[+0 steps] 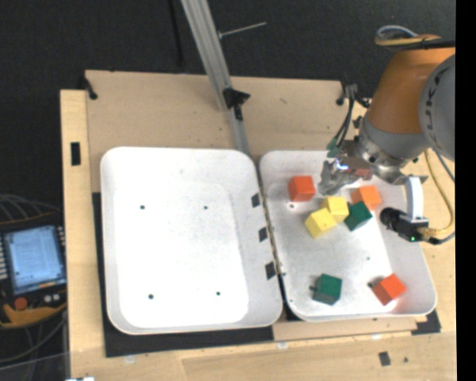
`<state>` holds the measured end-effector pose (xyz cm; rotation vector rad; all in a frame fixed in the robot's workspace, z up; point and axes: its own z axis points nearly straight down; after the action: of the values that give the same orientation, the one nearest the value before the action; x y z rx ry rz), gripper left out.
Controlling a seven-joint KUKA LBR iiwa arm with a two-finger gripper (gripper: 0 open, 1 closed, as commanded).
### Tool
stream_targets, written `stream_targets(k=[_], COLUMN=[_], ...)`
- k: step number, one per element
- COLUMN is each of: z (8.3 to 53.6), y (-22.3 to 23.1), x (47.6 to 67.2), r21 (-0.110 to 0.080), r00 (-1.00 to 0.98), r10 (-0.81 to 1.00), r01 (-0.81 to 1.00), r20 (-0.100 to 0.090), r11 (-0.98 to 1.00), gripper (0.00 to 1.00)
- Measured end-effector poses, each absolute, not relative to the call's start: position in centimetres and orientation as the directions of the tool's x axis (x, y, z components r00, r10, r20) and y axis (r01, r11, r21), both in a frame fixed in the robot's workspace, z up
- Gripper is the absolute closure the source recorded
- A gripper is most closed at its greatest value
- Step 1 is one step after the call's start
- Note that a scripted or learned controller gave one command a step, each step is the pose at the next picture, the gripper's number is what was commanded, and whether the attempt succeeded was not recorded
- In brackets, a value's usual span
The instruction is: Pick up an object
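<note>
Surface [174,109] carries two white bins; left bin [182,236], right bin [353,292] w/ all blocks. Arm [404,101] comes in from the right. Hand [333,177] sits low over right bin's upper part, between orange cube [302,187] and yellow blocks [325,217]; can't tell its grip state. Blocks are cube-like, no clear long axis. Green cubes [327,289] [358,216] and orange cube [388,288] lie apart.

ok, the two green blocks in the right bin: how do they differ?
The upper green block sits in the cluster, against a yellow block and close below the pincer. The lower green block stands alone near the right bin's front edge. The upper one is turned more diagonally. Both look alike in colour and size.
</note>
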<state>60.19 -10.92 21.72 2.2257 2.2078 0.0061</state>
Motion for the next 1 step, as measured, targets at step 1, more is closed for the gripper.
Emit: stream_targets(k=[1], z=[27.17], y=[-11.07], x=[60.34], r21=[0.007], r00=[-0.003], r10=[1.0], r01=[1.0], r20=[-0.002], r11=[0.003], gripper=[1.0])
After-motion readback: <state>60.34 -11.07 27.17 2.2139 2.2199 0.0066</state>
